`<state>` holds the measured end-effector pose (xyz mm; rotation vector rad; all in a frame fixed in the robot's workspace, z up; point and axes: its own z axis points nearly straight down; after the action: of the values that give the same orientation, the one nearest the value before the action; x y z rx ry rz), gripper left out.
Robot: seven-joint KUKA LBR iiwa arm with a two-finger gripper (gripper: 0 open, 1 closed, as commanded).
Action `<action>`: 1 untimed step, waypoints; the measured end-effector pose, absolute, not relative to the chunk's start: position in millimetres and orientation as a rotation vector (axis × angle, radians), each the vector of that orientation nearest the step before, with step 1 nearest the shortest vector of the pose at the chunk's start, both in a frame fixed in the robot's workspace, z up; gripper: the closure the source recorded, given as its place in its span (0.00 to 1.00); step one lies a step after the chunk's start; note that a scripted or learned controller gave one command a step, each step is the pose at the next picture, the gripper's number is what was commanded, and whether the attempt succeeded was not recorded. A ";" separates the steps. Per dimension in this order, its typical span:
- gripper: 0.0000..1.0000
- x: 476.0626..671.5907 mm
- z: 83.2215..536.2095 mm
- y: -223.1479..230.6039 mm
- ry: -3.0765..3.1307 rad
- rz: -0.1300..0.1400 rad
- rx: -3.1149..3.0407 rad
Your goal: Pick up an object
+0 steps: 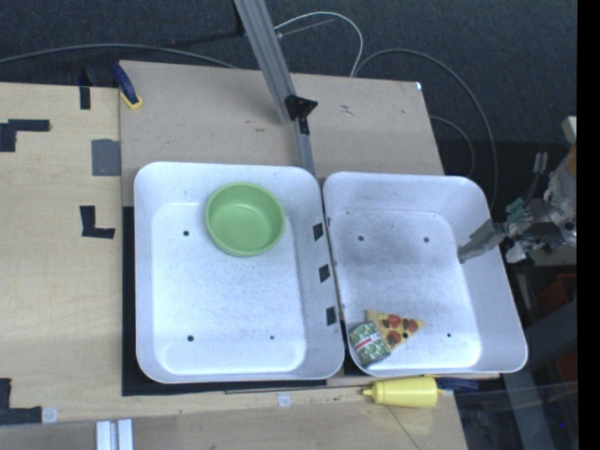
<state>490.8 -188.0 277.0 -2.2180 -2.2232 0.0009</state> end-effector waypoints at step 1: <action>0.00 490.8 277.0 -188.1 -2.223 0.001 -2.219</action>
<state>490.8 -188.1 277.0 -2.2186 -2.2229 0.0008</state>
